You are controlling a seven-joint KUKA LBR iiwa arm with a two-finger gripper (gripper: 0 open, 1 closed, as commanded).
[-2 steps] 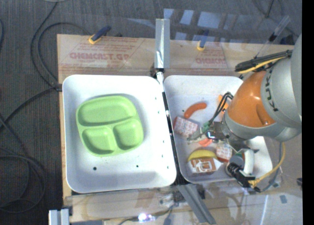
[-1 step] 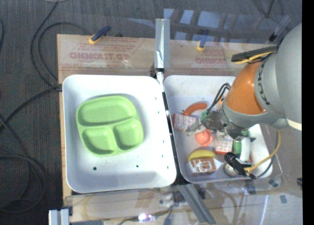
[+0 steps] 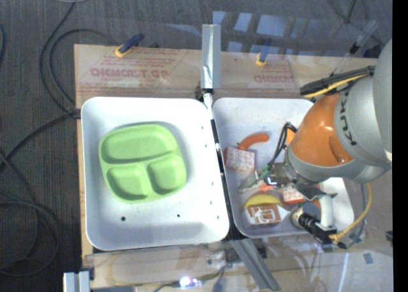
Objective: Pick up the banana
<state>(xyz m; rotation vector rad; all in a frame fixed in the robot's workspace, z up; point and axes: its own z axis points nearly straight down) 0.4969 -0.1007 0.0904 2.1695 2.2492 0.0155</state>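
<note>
Yellow banana [image 3: 262, 201] lies near your right bin's [image 3: 223, 157] front edge; you cannot tell the gripper's [image 3: 273, 176] state.

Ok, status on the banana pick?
Gripper low in right bin, grip state unclear. Banana on bin floor, just below it. Packets crowd around.

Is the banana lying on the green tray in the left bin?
No, the banana lies in the right bin among other items, while the green tray sits in the left bin.
</note>
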